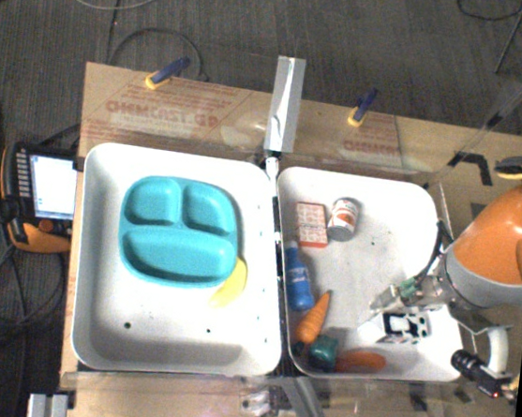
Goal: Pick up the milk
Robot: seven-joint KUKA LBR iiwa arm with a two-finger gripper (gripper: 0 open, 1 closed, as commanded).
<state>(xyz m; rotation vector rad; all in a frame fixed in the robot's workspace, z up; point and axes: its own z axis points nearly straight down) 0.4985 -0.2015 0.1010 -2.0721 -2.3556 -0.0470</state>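
Milk carton (407, 327), boxy, black-and-white patched, lies in smooth white bin (379, 250).

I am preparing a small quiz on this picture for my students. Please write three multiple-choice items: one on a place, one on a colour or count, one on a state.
1. Where does the blue divided tray lie?
A. in the left bin
B. in the right bin
C. on the floor

2. What colour is the bottle by the right bin's left wall?
A. white
B. blue
C. yellow

3. How does the carrot rest?
A. standing upright
B. held by the gripper
C. lying flat in the bin

Key:
1 A, the tray fills much of the left bin.
2 B, its body is plainly blue.
3 C, it lies on the bin floor, apart from the gripper at the right side.
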